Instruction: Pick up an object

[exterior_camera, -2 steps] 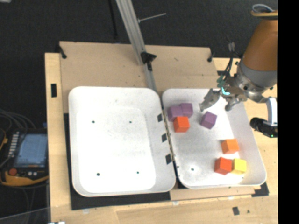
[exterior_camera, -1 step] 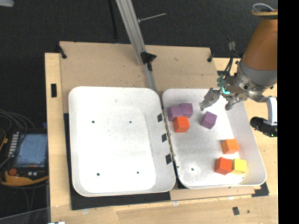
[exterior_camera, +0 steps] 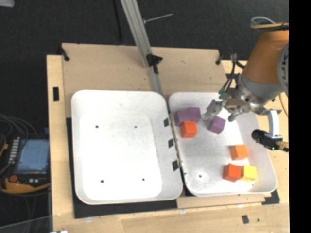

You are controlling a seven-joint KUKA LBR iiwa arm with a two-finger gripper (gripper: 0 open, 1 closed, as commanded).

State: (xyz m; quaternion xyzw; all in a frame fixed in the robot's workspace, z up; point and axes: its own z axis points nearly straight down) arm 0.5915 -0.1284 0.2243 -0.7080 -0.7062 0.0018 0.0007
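Note:
My gripper [exterior_camera: 221, 114] hangs over the upper middle of the right bin [exterior_camera: 214, 188], under the grey wrist with the orange band. A tilted purple block [exterior_camera: 217, 125] lies right at its tip, on the lower left side; whether it is touched or held cannot be made out. To the left, two purple blocks [exterior_camera: 187, 115] sit side by side near the bin's left wall, with an orange cube [exterior_camera: 188, 129] just in front of them. Further forward are an orange block [exterior_camera: 238, 152], a red-orange cube [exterior_camera: 233, 172] and a yellow cube [exterior_camera: 250, 172].
The left bin [exterior_camera: 82, 130] lies beside the right one, separated by a narrow ridge. A slanted metal pole [exterior_camera: 141, 38] rises behind the bins. A black fixture [exterior_camera: 265, 139] sticks in at the right bin's right edge.

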